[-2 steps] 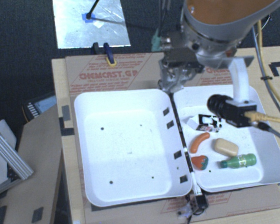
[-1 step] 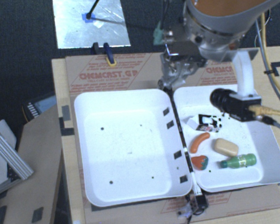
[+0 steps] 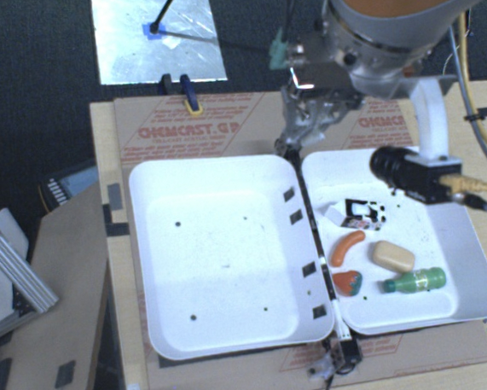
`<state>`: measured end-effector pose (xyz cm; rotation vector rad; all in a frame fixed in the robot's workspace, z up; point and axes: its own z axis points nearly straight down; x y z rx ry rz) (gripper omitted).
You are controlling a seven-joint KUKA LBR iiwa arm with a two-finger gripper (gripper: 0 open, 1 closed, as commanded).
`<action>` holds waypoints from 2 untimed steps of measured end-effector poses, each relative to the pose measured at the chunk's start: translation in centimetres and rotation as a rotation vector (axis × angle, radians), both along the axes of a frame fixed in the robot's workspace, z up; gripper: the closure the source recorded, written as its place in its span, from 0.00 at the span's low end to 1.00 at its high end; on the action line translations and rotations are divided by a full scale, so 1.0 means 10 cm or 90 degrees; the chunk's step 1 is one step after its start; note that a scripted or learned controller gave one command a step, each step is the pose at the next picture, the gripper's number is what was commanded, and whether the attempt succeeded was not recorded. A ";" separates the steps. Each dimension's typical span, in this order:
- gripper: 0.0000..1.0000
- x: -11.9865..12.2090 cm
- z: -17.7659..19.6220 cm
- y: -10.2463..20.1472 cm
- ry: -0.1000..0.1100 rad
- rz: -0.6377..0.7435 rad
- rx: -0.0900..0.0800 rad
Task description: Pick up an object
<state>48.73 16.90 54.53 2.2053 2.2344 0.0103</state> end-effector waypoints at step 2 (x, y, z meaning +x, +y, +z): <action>1.00 0.01 0.22 0.00 -0.003 0.006 0.001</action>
